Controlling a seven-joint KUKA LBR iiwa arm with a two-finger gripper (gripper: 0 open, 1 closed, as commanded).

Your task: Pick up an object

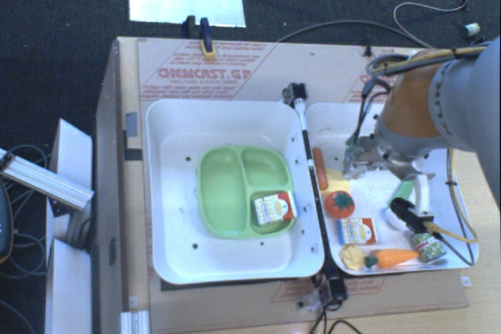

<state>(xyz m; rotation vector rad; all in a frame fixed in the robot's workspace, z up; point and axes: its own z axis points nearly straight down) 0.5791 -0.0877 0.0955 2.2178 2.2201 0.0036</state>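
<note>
From my feed: arm (438, 102) reaches in from the right, wrist down over the right bin (333, 121). Gripper (356, 160) sits low in the far-left part of that bin; I can't tell how its tips stand, and I see nothing between them.

Right bin contents: red sausage-like piece (319, 168) along the left wall, tomato (340, 204) just near of the gripper, a small carton (358, 231) near of the tomato, carrot (395, 257) and a yellow piece (352, 254) at the near edge, a green piece (404, 189) to the right, a small can (430, 247) near-right.

Left bin (168, 137) holds a green divided plate (235, 188); a second carton (273, 208) lies in its near-right compartment.
</note>
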